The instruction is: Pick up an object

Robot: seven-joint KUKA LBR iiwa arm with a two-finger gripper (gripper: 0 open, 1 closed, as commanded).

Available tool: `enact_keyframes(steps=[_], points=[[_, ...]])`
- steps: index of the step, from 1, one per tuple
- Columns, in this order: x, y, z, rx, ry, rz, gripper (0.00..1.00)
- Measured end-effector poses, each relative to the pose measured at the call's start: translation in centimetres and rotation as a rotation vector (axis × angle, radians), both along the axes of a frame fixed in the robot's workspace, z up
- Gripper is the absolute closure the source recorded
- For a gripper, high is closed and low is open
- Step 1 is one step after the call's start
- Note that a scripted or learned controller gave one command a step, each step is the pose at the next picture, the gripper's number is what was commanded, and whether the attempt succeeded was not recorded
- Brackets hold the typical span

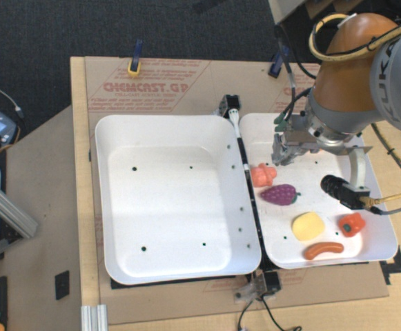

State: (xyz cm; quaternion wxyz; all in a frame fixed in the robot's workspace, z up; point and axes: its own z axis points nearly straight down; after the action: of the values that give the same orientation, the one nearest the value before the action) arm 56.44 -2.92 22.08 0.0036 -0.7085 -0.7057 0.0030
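Bench: tan top carrying a brown cardboard sheet with red lettering; dark carpet lies beyond it.
Clamp: blue and yellow, on the sheet's far edge.
Left bin: white and shallow, on the sheet's left half, side by side with its neighbour along one long edge.
Right bin: white and shallow, with five toys lying in it.
Arm: grey with an orange band, coming in from the right above the right bin's far half.
Tool: over the far left part of the right bin, just beyond the pink toy; whether it is spread or pressed together, I cannot tell.
Pink toy: close to the bin's left wall.
Purple grapes: just beside the pink toy, on its near side.
Yellow toy: mid-bin, nearer the front.
Red toy: right of the yellow toy, apart from it.
Orange sausage: at the front wall, just below the yellow toy.
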Motion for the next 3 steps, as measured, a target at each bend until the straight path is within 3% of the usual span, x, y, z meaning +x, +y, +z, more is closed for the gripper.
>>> enact_keyframes(steps=[1, 2, 3], points=[[-3.9, 5.2, 10.1, 0.002, -0.018, 0.011, 1.00], [-4.7, 10.9, 14.0, 0.002, -0.016, 0.012, 1.00], [-8.6, -1.7, 16.6, -0.005, -0.015, -0.010, 1.00]])
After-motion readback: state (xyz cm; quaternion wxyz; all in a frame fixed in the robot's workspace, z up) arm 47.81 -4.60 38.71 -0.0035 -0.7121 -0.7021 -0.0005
